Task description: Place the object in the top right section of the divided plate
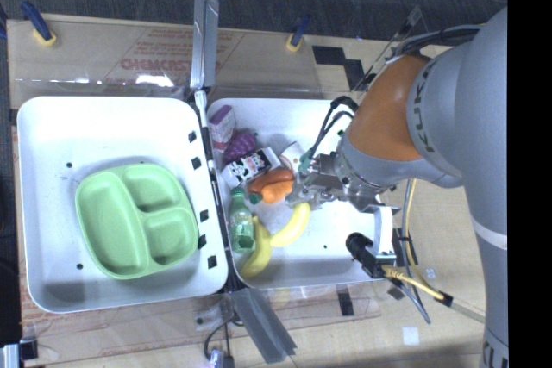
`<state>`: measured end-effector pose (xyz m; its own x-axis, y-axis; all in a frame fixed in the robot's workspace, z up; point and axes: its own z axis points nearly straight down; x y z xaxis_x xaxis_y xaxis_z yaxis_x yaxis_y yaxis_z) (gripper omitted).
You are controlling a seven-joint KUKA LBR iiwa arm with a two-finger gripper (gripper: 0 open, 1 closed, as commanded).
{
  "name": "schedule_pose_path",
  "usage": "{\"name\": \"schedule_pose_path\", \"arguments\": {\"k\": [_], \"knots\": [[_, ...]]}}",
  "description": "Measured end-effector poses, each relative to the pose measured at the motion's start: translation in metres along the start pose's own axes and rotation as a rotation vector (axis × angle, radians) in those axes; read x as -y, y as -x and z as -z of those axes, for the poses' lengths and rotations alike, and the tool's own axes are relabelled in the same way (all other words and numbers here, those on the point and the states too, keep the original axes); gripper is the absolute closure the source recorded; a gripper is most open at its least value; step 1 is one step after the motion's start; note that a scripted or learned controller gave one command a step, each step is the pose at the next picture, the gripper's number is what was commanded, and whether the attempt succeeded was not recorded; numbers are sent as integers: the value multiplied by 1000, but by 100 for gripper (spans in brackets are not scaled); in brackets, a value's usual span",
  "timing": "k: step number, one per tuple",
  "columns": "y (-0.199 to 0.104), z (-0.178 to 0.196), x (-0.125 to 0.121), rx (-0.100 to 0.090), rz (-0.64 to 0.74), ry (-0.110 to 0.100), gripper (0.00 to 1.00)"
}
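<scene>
From the right, my arm (431, 121) bends low over the right bin (345, 112), my gripper (304, 185) beside the carrot (274, 185); whether it is clamped, I cannot tell. KUKA lettering marks my arm. The divided plate (138, 220) sits in the left bin (52, 134).

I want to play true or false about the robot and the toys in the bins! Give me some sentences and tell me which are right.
1. The green divided plate lies in the left bin. True.
2. A carrot lies on the plate. False: the carrot lies in the right bin.
3. The banana lies in the right bin. True.
4. The plate has five sections. False: it has three.
5. The gripper is over the right bin, beside the carrot. True.
</scene>
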<state>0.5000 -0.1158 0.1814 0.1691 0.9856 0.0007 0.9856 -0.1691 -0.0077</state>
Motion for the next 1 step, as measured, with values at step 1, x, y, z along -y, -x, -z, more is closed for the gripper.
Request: {"name": "schedule_pose_path", "arguments": {"k": [1], "knots": [[-61,8,30,0,133,0,100]]}}
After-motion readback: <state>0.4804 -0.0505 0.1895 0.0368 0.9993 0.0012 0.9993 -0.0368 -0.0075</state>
